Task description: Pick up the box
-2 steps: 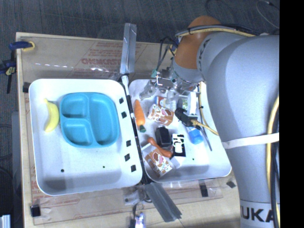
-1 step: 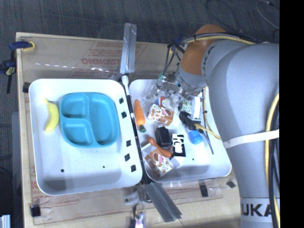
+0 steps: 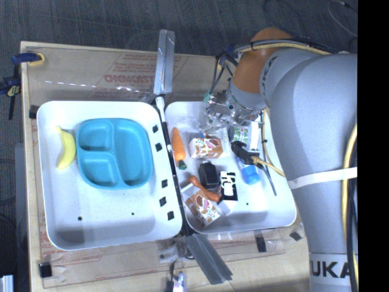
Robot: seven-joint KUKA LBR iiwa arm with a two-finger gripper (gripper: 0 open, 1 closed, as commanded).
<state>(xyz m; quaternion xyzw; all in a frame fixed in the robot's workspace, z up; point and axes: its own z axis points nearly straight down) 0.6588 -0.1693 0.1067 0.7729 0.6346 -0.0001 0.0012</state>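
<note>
Banana (image 3: 65, 149), blue tray (image 3: 115, 152), left bin (image 3: 91, 224)

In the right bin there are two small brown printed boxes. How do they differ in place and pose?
The upper box lies mid-bin, just below the gripper; the lower box sits near the bin's front edge, far from it. The upper box lies roughly square to the view, while the lower box is turned at a diagonal. A carrot lies against the lower box; the upper box has the other carrot to its left, apart. Both share brown printed wrapping and similar size.

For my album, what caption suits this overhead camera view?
Grey arm's gripper hovers over the cluttered right bin, beside a small box.
</note>
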